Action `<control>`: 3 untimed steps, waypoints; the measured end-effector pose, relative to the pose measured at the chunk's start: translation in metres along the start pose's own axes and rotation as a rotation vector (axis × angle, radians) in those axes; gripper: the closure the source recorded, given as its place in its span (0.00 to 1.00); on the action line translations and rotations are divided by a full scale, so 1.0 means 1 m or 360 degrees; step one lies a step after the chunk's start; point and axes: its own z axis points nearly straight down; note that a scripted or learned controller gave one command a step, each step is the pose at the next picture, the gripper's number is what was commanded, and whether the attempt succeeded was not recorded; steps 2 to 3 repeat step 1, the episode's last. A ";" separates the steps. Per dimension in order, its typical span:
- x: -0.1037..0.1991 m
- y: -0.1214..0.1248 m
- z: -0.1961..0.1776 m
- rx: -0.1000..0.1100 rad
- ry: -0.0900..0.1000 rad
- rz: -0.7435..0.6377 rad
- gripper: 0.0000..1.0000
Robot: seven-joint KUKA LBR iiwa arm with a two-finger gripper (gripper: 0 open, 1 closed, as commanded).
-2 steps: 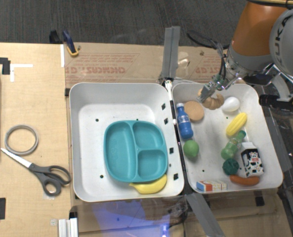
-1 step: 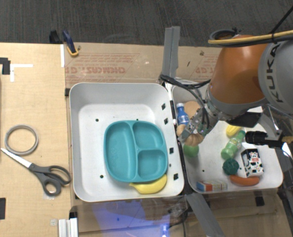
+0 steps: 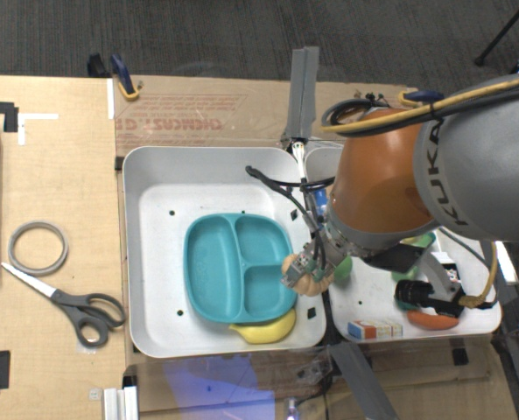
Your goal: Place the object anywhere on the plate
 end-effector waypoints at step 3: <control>0.000 0.000 0.000 0.0000 0.0000 0.0001 0.00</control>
